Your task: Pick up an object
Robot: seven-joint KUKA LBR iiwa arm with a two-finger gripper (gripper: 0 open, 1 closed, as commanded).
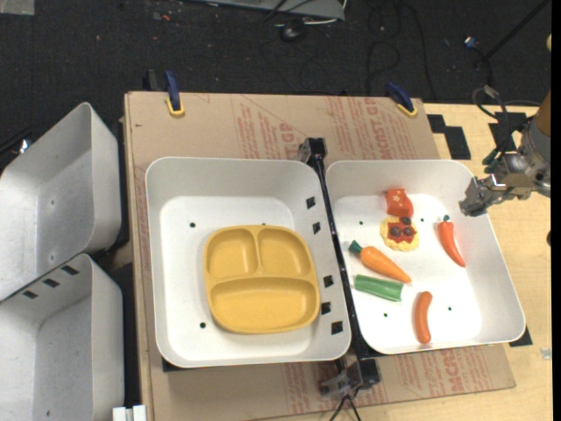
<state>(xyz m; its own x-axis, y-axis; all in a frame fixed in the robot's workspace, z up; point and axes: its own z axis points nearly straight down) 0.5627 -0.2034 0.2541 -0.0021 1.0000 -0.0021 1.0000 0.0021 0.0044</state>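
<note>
We see the tool (480,198) at the right bin's (456,331) three o'clock rim; whether it is spread, we cannot tell. The chili (451,242) lies nearest, toward seven o'clock. We should centre above it, align along its length, then descend.

End effector (481,198) hangs low, wrist angled leftward.

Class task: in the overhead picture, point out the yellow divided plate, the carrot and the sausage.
yellow divided plate (261,279), camera view, on the ridge between its compartments.
carrot (384,264), camera view, on the middle of its orange body.
sausage (423,317), camera view, on the middle of its length.
</note>
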